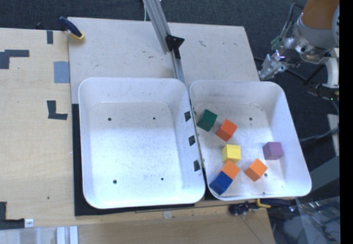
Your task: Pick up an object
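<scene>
Orange, yellow, green, blue and purple cubes [231, 153] lying loose in right bin [292, 127], none lifted yet. End effector [270, 65] hovering beyond far right corner, well apart from them; opening impossible to tell, nothing seen in it. Whole pick left. No long axis on cubes; green cube [207, 120] turned diagonal.

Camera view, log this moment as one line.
pincer: outside right bin | holding: nothing seen | blocks in right bin: seven
</scene>
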You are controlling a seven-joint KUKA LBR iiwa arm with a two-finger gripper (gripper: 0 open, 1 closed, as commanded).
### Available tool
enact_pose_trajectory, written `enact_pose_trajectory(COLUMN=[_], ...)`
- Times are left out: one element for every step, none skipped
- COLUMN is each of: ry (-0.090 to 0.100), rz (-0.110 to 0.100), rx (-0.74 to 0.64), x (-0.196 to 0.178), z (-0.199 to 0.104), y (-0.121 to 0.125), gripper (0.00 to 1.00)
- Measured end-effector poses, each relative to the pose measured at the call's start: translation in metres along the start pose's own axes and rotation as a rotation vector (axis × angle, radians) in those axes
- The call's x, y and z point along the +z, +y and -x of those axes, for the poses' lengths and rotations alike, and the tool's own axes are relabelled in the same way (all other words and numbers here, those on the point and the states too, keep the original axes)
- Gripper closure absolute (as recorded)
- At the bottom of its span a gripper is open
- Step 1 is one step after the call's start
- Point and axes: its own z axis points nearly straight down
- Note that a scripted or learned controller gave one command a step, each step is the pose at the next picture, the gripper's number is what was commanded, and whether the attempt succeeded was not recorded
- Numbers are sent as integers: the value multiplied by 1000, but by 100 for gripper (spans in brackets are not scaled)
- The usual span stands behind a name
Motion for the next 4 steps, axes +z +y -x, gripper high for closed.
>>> enact_pose_trajectory(ry=[3,3,3,3], rz=[-5,-7,-5,-5], rx=[-4,-4,-5,-6], x=[-5,8,6,-2], z=[-46,-102,-148,-200], y=[-4,-9,-7,-11], gripper=[100,100,100,100])
